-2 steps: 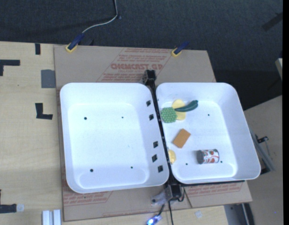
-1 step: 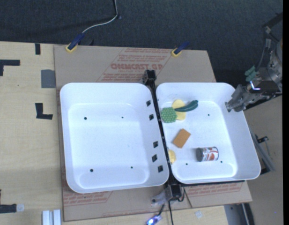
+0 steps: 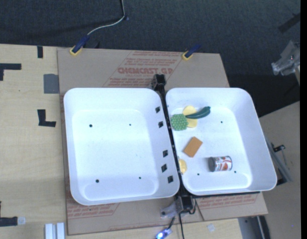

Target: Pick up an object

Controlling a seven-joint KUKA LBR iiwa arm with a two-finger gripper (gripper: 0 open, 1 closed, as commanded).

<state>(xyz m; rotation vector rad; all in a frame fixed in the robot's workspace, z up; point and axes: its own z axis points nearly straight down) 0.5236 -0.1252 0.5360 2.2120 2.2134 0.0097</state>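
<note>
Camera view: a small can (image 3: 220, 164) is seen lying on its side, long axis left-right, in the right bin (image 3: 243, 133); the tool (image 3: 286, 63) sits up-right, beyond the bin; its state cannot be told.

We see a brown cardboard sheet (image 3: 143, 68) on the pale wooden tabletop (image 3: 24, 133), pinned by two yellow-and-blue clamps (image 3: 79, 45), beside dark carpet (image 3: 193, 14).
</note>
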